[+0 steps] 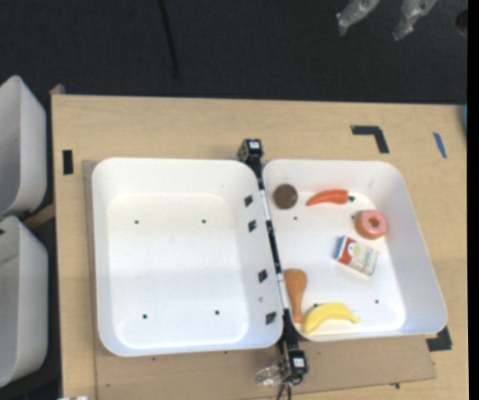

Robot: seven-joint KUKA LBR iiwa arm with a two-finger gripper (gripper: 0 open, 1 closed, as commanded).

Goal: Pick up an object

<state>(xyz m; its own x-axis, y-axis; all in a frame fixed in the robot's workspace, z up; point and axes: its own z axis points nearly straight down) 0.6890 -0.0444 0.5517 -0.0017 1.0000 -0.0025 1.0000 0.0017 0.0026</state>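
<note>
Gripper (pixel 393 11) at top right of frame, partly cut off by the top edge, fingers spread, holding nothing. Objects lie well below it in right bin (pixel 406 307): banana (pixel 329 316), donut (pixel 371 224), carton (pixel 356 255).

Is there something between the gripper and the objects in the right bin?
Nothing visible. The gripper hangs beyond the bench's far edge, and the right bin lies open from above, with the chili, donut and banana uncovered.
</note>
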